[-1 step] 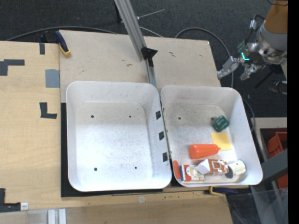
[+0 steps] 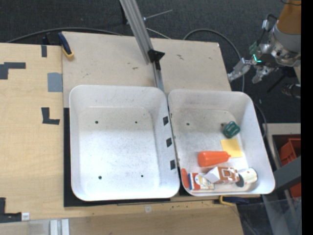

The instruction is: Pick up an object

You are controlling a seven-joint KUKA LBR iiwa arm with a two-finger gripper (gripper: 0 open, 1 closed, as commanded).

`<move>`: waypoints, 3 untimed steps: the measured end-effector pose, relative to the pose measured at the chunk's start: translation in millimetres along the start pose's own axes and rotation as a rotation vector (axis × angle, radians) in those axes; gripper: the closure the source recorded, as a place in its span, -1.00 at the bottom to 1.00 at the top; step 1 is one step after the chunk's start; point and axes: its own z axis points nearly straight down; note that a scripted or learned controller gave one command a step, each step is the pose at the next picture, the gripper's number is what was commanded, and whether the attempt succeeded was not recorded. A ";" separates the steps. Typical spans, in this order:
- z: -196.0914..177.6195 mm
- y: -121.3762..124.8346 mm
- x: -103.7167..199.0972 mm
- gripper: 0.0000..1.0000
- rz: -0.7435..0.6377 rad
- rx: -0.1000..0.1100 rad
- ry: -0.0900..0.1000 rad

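**Gripper poised beyond the right bin**

The left bin (image 2: 78,131) lies far left of the gripper (image 2: 251,68). In the right bin (image 2: 254,111), below it, sit an orange cone (image 2: 213,157), yellow pad (image 2: 232,148), green block (image 2: 231,129) and carton (image 2: 222,176). Gripper fingers spread apart, holding nothing.

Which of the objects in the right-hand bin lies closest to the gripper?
The small dark green object: it sits farthest up the right bin, toward the gripper, while the yellow square and orange piece lie lower.

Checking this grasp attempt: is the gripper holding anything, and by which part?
Nothing is held: the gripper is open, beyond the right bin.
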 end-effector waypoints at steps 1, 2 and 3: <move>64.5 -1.2 -1.7 -1.00 0.001 0.005 0.001; 109.2 -0.9 3.5 -1.00 0.000 0.004 0.001; 155.1 -7.2 1.4 -1.00 0.000 0.004 0.001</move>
